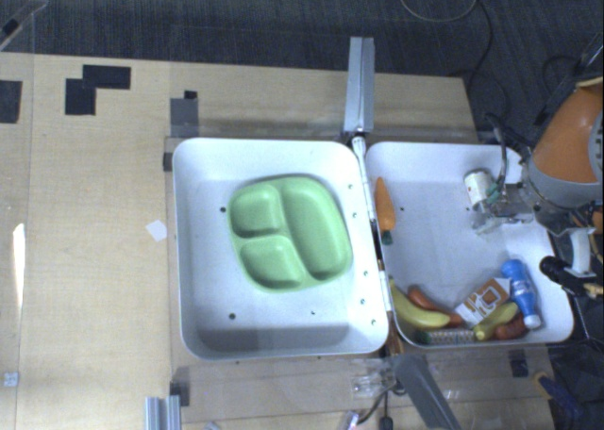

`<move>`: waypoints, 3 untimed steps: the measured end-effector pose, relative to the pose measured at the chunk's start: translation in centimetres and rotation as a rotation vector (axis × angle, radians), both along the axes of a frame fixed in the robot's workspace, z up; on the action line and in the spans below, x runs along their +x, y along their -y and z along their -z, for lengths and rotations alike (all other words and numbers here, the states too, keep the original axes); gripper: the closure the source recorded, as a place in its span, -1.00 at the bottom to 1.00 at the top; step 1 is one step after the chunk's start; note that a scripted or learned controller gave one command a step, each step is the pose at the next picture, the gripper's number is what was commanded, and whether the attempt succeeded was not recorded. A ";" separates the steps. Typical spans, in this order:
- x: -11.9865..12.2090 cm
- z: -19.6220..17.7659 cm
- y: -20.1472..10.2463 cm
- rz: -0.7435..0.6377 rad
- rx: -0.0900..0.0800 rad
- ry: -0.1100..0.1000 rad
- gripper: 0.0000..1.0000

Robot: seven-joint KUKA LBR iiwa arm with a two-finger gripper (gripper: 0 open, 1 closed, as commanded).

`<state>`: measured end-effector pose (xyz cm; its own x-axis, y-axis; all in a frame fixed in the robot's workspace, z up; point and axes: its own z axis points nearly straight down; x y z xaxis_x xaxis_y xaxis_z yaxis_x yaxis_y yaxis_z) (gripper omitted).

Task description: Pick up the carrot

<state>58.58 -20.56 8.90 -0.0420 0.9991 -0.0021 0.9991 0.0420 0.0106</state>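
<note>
The carrot is orange with a dark green tip. It lies lengthwise against the left wall of the right bin, near the divider between the two bins. My gripper hangs over the upper right part of the same bin, well to the right of the carrot and apart from it. The grey arm with its orange band reaches in from the right edge behind it. Bare white bin floor lies between the gripper and the carrot.
A green divided plate sits in the left bin. Along the right bin's front wall lie a banana, a red sausage, a brown carton and a blue bottle.
</note>
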 end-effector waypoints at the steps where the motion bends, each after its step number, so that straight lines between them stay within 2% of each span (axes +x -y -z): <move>1: 6.3 0.2 0.9 -0.114 0.024 -0.099 1.00; 2: 6.4 0.3 1.2 -0.208 0.023 -0.099 1.00; 3: 6.4 0.3 1.1 -0.152 0.023 -0.098 1.00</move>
<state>64.99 -21.63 8.58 -0.1915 0.9810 0.0322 0.9775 0.1936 -0.0839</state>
